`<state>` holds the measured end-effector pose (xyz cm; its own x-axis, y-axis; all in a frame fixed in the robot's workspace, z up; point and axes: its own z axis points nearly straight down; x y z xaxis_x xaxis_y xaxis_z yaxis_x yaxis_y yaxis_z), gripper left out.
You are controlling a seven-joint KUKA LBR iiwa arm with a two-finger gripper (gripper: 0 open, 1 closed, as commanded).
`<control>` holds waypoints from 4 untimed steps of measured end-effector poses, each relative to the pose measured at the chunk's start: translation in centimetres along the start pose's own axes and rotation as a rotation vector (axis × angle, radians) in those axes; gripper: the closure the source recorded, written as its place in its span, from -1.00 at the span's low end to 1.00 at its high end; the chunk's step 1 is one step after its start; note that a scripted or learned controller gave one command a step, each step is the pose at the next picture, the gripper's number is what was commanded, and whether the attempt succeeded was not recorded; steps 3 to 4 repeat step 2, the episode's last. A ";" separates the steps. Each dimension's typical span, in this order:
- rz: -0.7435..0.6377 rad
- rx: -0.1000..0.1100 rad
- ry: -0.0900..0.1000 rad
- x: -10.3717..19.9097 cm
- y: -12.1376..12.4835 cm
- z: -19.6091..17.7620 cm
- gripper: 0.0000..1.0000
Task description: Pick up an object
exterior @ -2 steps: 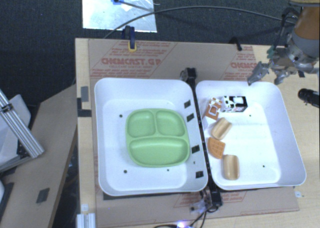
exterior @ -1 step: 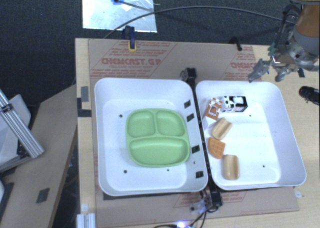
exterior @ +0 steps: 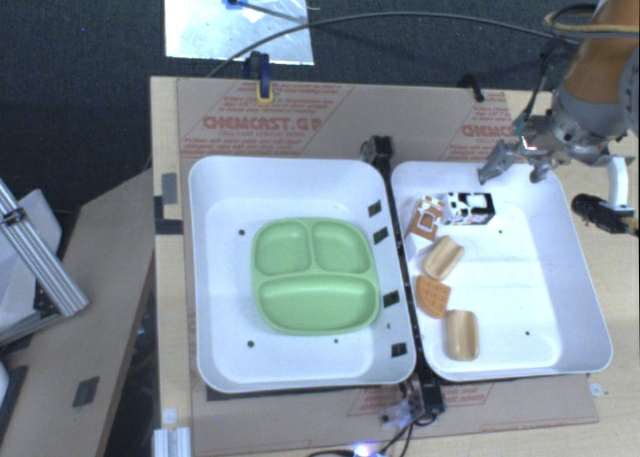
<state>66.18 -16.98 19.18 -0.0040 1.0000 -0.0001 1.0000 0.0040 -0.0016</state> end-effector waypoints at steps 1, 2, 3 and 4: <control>0.001 -0.001 0.000 -0.2 0.1 4.2 -1.00; 0.002 -0.009 0.000 -0.5 0.4 7.8 -1.00; 0.002 -0.009 0.000 -0.5 0.4 7.8 -1.00; 0.002 -0.009 0.000 -0.5 0.4 7.8 -1.00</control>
